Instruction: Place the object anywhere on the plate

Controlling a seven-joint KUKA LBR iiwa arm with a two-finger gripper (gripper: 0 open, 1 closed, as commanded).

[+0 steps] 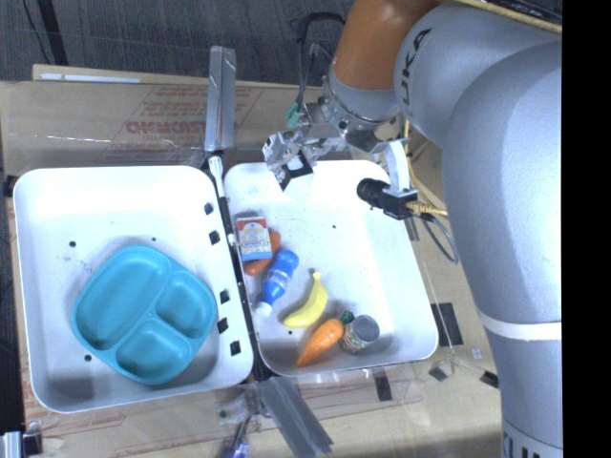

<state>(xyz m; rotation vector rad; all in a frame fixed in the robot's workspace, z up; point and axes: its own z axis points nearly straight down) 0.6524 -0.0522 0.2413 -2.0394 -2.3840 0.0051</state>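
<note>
Plate (143, 315) in left bin (57, 208), banana (307, 303) in right bin (391, 284)

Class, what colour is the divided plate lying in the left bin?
Light blue, shown best in the camera view: the divided plate lies in the left bin.

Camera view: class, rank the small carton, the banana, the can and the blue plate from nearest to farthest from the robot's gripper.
From the gripper, at the right bin's far edge:
1. Small carton, upper left of the right bin.
2. Banana, mid bin, lower down.
3. Can, near the bin's front edge.
4. Blue plate, in the left bin; only slightly farther than the can, so that pair is close.
</note>
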